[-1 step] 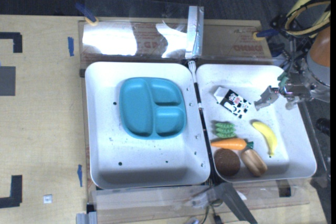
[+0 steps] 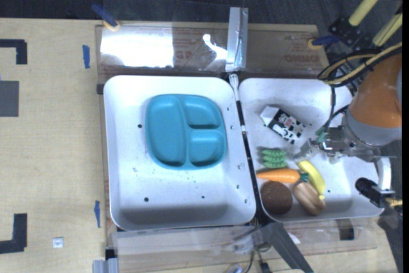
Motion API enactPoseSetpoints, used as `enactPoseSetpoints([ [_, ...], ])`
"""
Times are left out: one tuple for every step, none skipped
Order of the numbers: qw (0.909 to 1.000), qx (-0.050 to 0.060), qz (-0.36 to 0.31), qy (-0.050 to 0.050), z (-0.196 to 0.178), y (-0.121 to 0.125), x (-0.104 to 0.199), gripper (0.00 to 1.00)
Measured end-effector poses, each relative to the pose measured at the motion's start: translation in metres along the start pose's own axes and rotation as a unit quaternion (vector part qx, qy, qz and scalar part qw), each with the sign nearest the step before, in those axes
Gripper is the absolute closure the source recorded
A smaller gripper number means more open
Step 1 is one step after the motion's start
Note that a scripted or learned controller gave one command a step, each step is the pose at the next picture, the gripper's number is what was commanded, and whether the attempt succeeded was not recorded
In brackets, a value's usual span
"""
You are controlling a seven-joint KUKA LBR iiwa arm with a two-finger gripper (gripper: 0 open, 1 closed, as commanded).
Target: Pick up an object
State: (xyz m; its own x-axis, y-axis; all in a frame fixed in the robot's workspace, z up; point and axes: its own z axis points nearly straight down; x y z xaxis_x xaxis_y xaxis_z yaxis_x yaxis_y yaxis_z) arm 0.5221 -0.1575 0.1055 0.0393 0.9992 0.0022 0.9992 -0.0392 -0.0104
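The arm (image 2: 377, 109) reaches in from the right over the right bin (image 2: 291, 89). Its jaws sit near the bin's middle, just above the banana (image 2: 312, 174); whether they are wide or narrow cannot be told, and nothing shows between them. The objects lie in the right bin: a black-and-white box (image 2: 282, 123) toward the back, green pea pods (image 2: 273, 156), a carrot (image 2: 277, 176) just below the pods, a brown ball (image 2: 277, 197) at the front, and a potato (image 2: 308, 197) touching the banana. The left bin (image 2: 121, 137) holds a blue tray (image 2: 186, 130). Both bins rest on the counter (image 2: 45, 137).
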Motion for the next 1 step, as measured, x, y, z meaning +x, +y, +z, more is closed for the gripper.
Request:
enactPoseSetpoints([
  [0.9997,-0.008,-0.022,-0.001,0.0185,-0.0230,0.0030,0.00],
])
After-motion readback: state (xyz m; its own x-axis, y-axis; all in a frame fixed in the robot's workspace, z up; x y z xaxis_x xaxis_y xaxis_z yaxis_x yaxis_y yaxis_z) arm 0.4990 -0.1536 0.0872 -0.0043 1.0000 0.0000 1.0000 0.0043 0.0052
